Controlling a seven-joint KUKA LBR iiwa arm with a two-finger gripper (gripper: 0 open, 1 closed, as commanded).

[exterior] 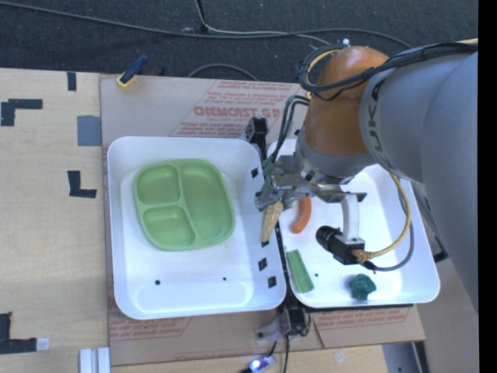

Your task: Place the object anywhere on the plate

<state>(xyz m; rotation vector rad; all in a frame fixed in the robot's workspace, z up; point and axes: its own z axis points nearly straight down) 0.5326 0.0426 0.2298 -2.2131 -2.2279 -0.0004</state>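
A light green plate (pixel 185 204) with three compartments lies in the left bin (pixel 186 298), towards its back left, with nothing on it. My gripper (pixel 272 202) hangs over the ridge between the two bins, just right of the plate. A tan, wedge-shaped object (pixel 269 224) pokes down from between its fingers, and the gripper is shut on it. The object sits over the left edge of the right bin (pixel 404 274), about a hand's width from the plate's right rim.
In the right bin lie an orange carrot-like piece (pixel 300 216) beside the gripper, a green block (pixel 299 271) near the front left, and a dark teal lump (pixel 361 287) at the front. A black unit (pixel 335 243) with a yellow cable hangs off the wrist.
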